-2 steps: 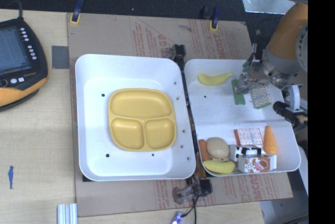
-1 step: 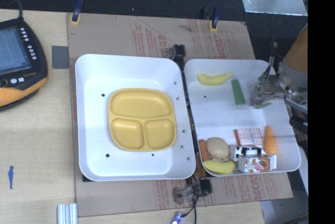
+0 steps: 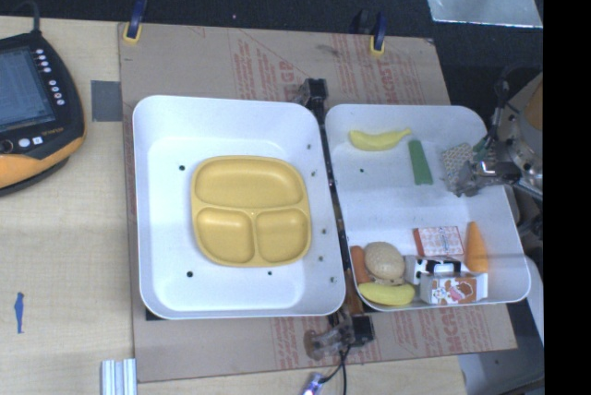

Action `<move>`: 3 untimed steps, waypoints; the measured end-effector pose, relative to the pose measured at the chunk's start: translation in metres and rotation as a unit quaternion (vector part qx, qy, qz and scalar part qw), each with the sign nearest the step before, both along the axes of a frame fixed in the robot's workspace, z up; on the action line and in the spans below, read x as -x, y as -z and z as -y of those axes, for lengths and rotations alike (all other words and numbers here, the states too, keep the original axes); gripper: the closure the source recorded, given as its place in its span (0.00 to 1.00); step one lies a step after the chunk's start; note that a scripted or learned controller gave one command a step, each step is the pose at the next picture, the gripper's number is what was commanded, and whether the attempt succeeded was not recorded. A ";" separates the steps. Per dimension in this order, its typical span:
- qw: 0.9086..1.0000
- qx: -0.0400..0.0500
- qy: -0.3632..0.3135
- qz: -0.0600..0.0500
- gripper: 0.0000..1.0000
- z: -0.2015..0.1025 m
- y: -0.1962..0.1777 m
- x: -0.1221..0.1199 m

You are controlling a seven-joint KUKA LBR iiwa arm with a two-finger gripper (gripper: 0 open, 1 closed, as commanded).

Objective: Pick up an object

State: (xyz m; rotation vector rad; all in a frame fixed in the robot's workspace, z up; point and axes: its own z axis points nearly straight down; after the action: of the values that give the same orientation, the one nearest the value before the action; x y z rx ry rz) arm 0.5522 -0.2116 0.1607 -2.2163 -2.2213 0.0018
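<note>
The gripper (image 3: 473,170) is seen at the right edge of the right bin (image 3: 397,227), low over the bin floor near its upper right corner; whether it is wide or closed cannot be told, and nothing is visibly held in it. No object is named by the task, so the nearest candidate is noted: a green block (image 3: 420,161), lying just left of the gripper, with its long axis running from the bin's far edge toward its near edge. A yellow banana (image 3: 379,139) lies further left, near the far edge, long axis across the bin. Along the near edge a cluster is packed close: an orange carrot (image 3: 476,247), a small red-and-white box (image 3: 438,242), a carton (image 3: 450,284), a tan potato-like piece (image 3: 385,261) and a second banana (image 3: 387,294). A yellow divided tray (image 3: 250,209) is seated mid-floor in the left bin (image 3: 162,199), well apart from the arm. The short leftward reach to the block is judged the likeliest approach.
</note>
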 end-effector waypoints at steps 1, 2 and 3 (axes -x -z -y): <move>1.000 0.001 -0.002 0.000 1.00 -0.090 -0.063 0.030; 1.000 0.001 0.001 0.001 1.00 -0.033 -0.060 -0.038; 1.000 0.001 -0.001 0.001 1.00 0.000 -0.057 -0.104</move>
State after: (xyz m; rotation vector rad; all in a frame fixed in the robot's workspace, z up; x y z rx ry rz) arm 0.6564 -0.2113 0.2177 -2.2155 -2.2253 0.0014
